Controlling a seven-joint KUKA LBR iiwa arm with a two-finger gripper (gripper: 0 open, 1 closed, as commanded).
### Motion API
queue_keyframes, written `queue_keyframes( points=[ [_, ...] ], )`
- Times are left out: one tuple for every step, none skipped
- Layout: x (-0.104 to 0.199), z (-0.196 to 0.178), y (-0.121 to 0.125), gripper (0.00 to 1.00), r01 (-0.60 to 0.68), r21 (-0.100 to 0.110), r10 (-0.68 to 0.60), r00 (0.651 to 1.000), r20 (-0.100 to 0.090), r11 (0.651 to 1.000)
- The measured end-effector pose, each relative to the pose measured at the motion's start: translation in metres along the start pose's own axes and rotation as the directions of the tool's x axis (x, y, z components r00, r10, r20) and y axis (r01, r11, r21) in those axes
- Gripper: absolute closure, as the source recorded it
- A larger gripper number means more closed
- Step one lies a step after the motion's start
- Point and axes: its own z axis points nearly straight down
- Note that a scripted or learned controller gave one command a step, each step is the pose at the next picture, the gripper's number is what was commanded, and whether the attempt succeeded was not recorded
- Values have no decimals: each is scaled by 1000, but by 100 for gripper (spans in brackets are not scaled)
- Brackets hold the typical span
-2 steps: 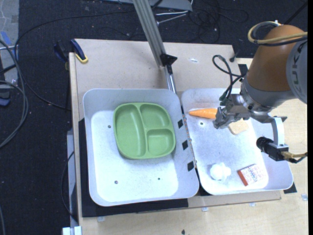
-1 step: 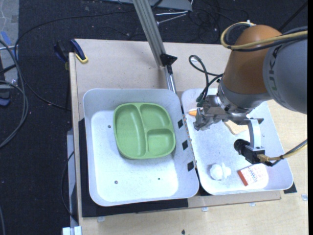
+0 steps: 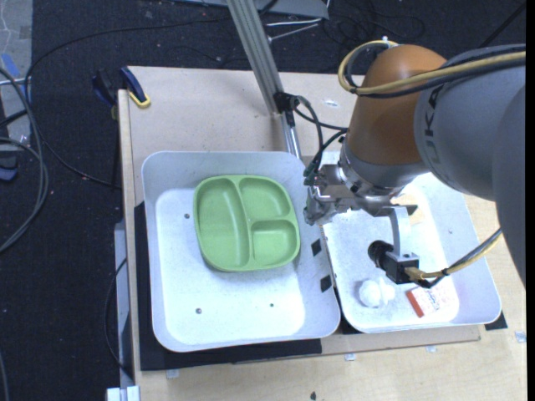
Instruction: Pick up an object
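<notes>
- A pale wooden bench (image 3: 209,98) stands on a dark floor strewn with black cables; a grey metal strut (image 3: 255,44) slants down from the top of the view to the bench's far side.
- Two shallow white bins sit side by side on the bench, their inner rims touching.
- The left bin (image 3: 167,249) holds a green plate (image 3: 247,222) with three compartments. It lies flat in the far half of the bin, nearer the right wall than the left.
- The right bin (image 3: 468,241) holds a small white lump (image 3: 373,292) near its front left corner. A red-and-white packet (image 3: 431,301) lies just to the right of it, close to the front wall.
- The arm reaches in from the right, and its orange band and grey wrist cover the far part of the right bin.
- The gripper (image 3: 321,207) hangs over the seam between the two bins, just beside the plate's right edge and well apart from the lump and the packet.
- From this angle it cannot be told whether the gripper is open or closed. Nothing is seen held in it, and no contact with the plate can be made out.
</notes>
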Motion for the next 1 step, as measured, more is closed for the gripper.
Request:
queue_keyframes(
  points=[
    [52, -8, -14, 100, 1, -1, -1, 1000, 0, 1000]
  ],
)
